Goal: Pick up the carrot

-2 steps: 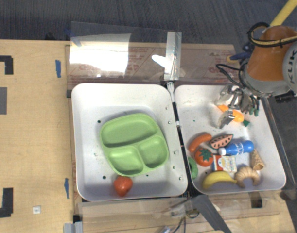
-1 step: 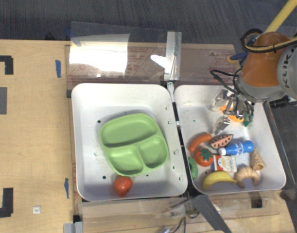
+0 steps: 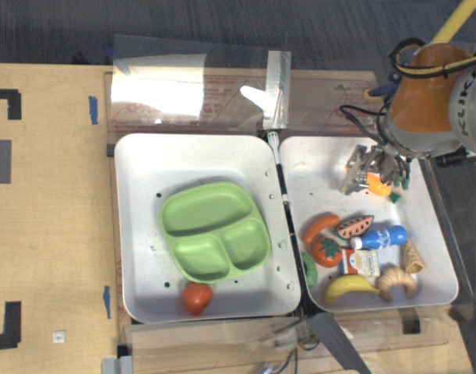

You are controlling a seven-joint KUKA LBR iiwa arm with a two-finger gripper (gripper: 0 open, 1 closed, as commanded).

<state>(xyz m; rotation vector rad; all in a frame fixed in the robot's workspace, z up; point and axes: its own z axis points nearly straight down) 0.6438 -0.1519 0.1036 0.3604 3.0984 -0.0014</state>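
1. Two white bins side by side on the tabletop (image 3: pixel 43 209): left bin (image 3: pixel 136 162) in the middle of the frame, right bin (image 3: pixel 315 158) at the right.
2. In the left bin: a green plate (image 3: pixel 214 231) with three parts, nothing on it.
3. Also in the left bin: a red tomato (image 3: pixel 196 298), just below the plate, near the lower edge.
4. In the right bin, lower part: a heap of toy food, all close together.
5. In that heap: an orange-red curved piece (image 3: pixel 319 226), a red strawberry (image 3: pixel 327 252), a watermelon slice (image 3: pixel 354 227), a blue and white bottle (image 3: pixel 380 238), a small box with a label (image 3: pixel 362 263), a yellow banana (image 3: pixel 348 288), a tan croissant (image 3: pixel 399 281) and a tan cone-shaped thing (image 3: pixel 413 255).
6. Something green (image 3: pixel 309 269) at the left edge of the heap, too hidden to name.
7. Upper right of the right bin: grey arm with orange band (image 3: pixel 424 100) reaching down, pincer (image 3: pixel 375 174) low over the bin floor.
8. Carrot (image 3: pixel 378 185): small and orange, right at the pincer tips, well above the heap.
9. Pincer closed on the carrot, orange showing between the fingers.
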